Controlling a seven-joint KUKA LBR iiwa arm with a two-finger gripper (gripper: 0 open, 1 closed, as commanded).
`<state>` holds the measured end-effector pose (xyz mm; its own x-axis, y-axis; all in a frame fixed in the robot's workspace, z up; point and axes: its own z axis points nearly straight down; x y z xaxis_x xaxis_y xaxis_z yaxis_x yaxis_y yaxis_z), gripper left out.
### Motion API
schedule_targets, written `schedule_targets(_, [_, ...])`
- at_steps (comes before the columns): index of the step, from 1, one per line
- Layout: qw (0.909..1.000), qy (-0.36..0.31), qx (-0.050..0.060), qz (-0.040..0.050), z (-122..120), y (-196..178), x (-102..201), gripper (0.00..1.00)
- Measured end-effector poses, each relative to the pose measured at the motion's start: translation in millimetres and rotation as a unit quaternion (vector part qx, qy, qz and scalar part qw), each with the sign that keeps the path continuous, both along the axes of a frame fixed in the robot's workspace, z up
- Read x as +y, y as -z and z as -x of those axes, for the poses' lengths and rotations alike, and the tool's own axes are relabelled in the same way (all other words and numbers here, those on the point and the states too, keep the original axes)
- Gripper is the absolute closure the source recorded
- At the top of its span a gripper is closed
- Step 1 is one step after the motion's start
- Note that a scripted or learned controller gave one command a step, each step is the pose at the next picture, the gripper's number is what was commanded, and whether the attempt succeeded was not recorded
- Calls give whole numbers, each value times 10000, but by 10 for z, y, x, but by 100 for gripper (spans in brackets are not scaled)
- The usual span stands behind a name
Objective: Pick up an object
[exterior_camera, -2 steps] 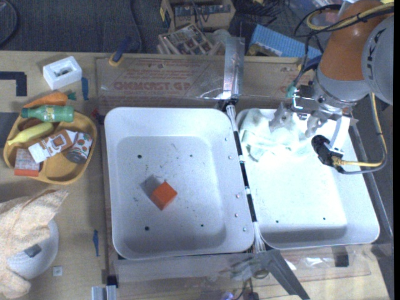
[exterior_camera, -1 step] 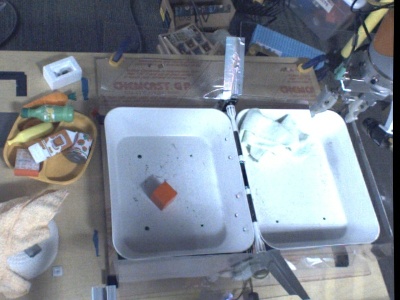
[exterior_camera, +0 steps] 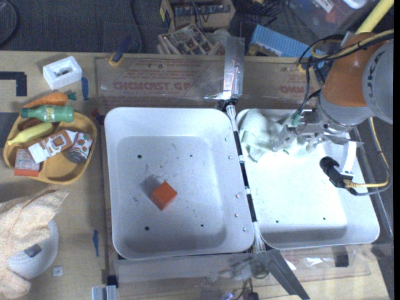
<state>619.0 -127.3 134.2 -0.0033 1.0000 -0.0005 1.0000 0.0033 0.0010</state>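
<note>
1. Orange block (exterior_camera: 164, 195) in left bin (exterior_camera: 125, 130), near its middle, lying loose.
2. Right bin (exterior_camera: 312, 230) holds pale crumpled item (exterior_camera: 259, 136) at its far-left corner.
3. Gripper (exterior_camera: 299, 130) over right bin's far edge; fingers' state unclear.
4. Yellow bowl (exterior_camera: 53, 170) of toy food at table's left edge.

Two white bins (exterior_camera: 125, 127) sit on the bench (exterior_camera: 37, 64). One orange block (exterior_camera: 164, 195) lies in the left bin, one pale crumpled cloth (exterior_camera: 259, 136) in the right. One arm (exterior_camera: 353, 74). Off to the left: one yellow bowl (exterior_camera: 62, 170), one green bottle (exterior_camera: 49, 113), one small white box (exterior_camera: 62, 72).
</note>
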Motion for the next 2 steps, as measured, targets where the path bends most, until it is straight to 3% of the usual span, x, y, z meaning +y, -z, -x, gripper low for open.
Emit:
schedule_targets(1, [9966, -824, -16, 11, -486, 130, -445, 0])
schedule_targets(2, [9785, -2059, -60, 43, -245, 415, 93, 0])
